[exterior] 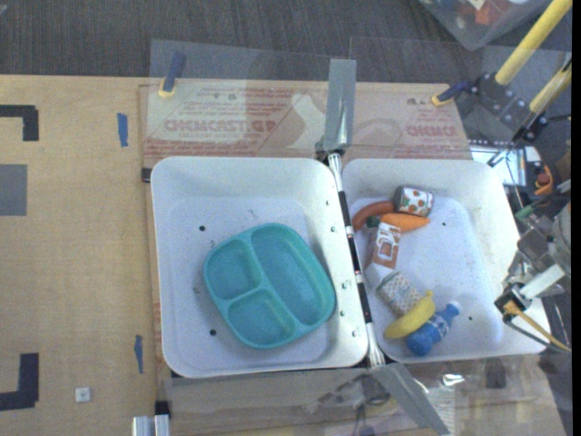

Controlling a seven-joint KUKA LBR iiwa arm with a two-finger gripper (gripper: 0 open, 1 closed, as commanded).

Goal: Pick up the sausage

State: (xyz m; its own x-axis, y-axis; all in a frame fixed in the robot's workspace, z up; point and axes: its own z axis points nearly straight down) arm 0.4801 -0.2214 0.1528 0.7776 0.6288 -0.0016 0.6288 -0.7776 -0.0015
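In the right bin (481, 243), a blue bottle (428, 331) and a yellow banana (410, 316) are lying nearest. Farther back, the sausage (370, 213) is resting by the carrot (405, 222). I cannot tell how the fingers are standing.

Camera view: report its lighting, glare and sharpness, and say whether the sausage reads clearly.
Camera view: even, soft light with faint shadows; pale glare on the clear sheet behind the bins; overall slightly soft, with small items in the right bin lacking fine detail; the sausage shows as a reddish-brown curve, partly overlapped by the carrot.
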